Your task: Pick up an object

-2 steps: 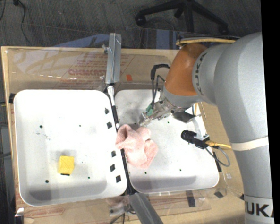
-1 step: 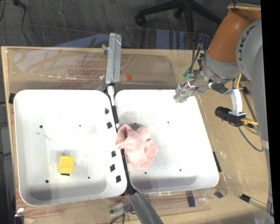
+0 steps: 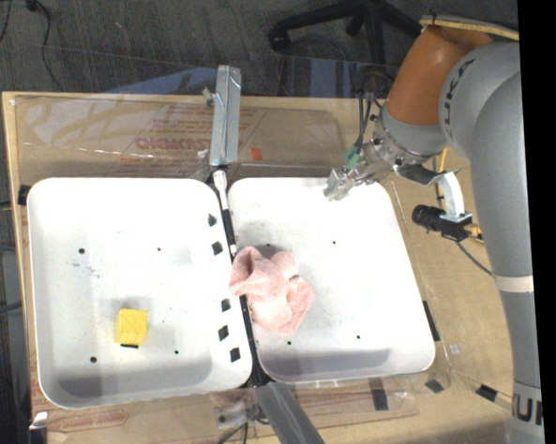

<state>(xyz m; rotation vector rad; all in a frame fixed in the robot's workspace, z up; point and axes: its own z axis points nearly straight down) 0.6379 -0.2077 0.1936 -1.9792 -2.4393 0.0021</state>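
Below and to the left of the gripper (image 3: 340,183) lie the two white bins side by side, the right bin (image 3: 374,257) directly under it and the left bin (image 3: 65,276) well off to its left. The gripper hangs over the upper rim of the right bin, near its far edge, with nothing visible in its grip; whether it is apart or together I cannot tell, as it is too small and blurred against the white.

The pink cloth (image 3: 271,288) sits below and left of the gripper, bunched in a heap against the divider between the bins, well apart from it. It looks light, soft and floppy, so it should crumple and give under a pinch instead of slipping away. The best hold is likely on the raised fold at the top of the heap, pressing down into the bulk.

The yellow block (image 3: 131,327) lies much farther left and lower, in the left bin. It appears small, light and perhaps spongy; a grip across its flat sides would suit, though its low profile leaves less margin.
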